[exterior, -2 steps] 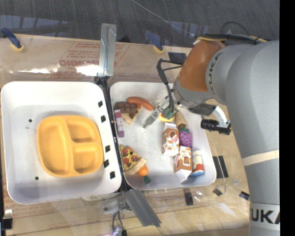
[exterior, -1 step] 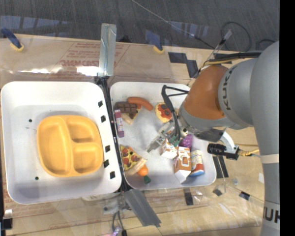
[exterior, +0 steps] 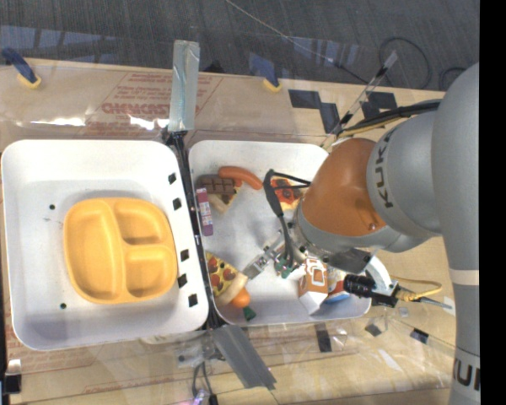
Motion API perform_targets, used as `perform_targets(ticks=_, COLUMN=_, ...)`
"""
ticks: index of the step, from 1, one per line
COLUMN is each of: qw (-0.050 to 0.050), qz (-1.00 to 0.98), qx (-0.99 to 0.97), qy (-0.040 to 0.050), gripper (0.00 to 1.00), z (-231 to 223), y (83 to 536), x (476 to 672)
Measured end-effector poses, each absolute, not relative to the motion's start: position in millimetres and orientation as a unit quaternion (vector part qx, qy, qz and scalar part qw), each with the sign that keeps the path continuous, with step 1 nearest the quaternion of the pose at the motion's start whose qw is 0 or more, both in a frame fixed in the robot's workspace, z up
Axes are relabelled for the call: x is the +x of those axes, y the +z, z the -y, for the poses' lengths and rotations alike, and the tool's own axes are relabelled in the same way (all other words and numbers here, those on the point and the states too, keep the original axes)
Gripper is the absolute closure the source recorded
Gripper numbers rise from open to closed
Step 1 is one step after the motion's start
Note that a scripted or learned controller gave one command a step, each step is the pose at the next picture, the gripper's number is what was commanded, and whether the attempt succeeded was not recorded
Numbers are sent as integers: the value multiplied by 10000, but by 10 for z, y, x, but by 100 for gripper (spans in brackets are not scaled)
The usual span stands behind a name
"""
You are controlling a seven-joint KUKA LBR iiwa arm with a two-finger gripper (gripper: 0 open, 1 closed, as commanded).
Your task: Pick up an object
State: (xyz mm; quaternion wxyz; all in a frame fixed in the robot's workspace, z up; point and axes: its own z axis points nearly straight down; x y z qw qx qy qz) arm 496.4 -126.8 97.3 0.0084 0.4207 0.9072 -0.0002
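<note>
The grey arm (exterior: 422, 184) reached into the right bin (exterior: 253, 154). The yellow tray (exterior: 118, 247) lay in the left bin (exterior: 34, 175). The end effector (exterior: 274, 260) hovered over toys; its grip state couldn't be told. A pizza slice (exterior: 222, 275) lay at its nine o'clock.

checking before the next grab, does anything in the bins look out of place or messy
Nothing looks spilled or broken. The toy food in the right bin lies jumbled, with the pizza slice wedged against the divider. The yellow tray sits flat in the left bin.
</note>
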Motion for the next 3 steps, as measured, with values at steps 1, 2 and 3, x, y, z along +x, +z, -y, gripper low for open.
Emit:
perform_targets(ticks=1, qw=-6, qz=-8504, qx=5261, qy=-2, gripper=0, z=1183, y=917, x=5541)
perform_targets(ticks=2, qw=-38, qz=-8382, qx=5453, qy=13, gripper=0, z=1474, y=910, x=4788)
perform_targets(ticks=3, qw=-6, qz=-8537, qx=5208, qy=4, gripper=0, z=1392, y=917, x=5337)
